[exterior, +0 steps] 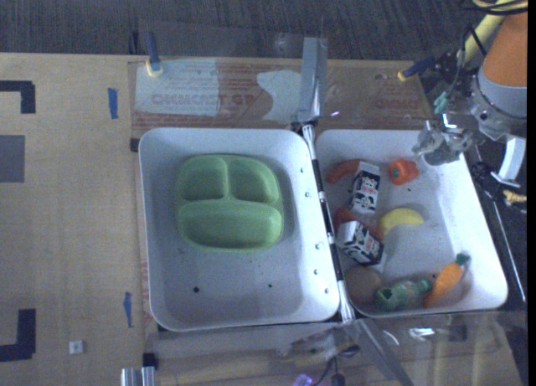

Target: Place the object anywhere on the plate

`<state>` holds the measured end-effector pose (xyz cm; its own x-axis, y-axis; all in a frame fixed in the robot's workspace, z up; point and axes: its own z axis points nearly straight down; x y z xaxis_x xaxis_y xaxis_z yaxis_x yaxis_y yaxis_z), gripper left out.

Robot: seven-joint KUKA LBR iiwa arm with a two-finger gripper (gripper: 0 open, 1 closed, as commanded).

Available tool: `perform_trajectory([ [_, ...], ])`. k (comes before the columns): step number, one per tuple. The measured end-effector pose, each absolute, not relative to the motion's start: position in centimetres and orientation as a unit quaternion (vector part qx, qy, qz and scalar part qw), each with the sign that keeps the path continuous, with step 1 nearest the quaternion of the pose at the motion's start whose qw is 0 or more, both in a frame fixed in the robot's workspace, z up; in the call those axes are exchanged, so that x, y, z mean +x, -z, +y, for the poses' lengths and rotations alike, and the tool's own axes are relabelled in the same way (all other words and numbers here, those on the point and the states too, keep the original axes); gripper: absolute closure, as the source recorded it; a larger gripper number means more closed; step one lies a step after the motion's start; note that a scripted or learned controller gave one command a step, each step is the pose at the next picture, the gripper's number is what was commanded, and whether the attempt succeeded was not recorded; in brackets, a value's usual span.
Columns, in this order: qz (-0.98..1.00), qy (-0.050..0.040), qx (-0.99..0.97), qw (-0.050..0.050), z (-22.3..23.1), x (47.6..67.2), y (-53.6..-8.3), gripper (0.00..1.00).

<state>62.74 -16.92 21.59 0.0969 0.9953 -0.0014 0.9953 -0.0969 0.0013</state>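
At the upper right of the frame the pincer (437,146) hung over the right bin's (486,234) top corner — whether wide or narrow I cannot tell. The green plate (228,203) lay in the left bin (159,234); toy foods — a carrot (445,280), a banana (400,218) — sat right.

A green plate (228,203) sits in a white bin (159,234), beside black-and-white cartons (365,187), a yellow banana (401,218) and an orange carrot (445,280).
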Motion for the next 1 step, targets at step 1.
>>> perform_trajectory([
  [1, 0.658, 0.0005, 0.753, -0.001, -6.68, 63.12, -20.20, 1.00],
])
